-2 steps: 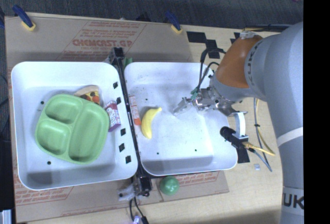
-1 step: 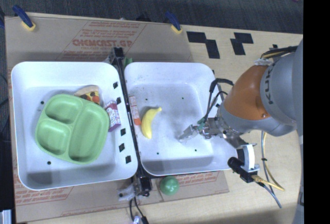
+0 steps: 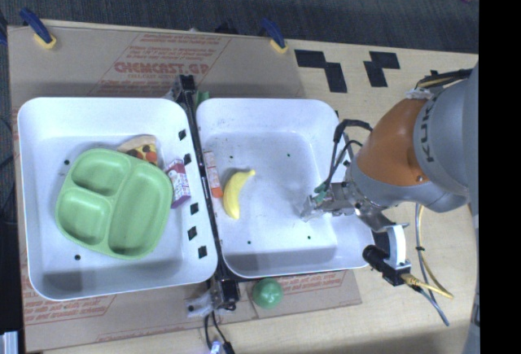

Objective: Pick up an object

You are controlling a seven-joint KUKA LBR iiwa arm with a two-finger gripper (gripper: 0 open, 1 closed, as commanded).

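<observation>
Over the right bin (image 3: pixel 326 112), the arm (image 3: pixel 407 157) reaches down, jaws (image 3: pixel 313 206) unreadable, well right of the banana (image 3: pixel 234 192).

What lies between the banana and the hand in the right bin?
Nothing: in the camera view, bare white bin floor separates the banana from the hand.

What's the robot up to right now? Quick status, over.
Gripper low in right bin, nothing seen held. Banana lies apart, toward the divider. Path between looks clear.
</observation>
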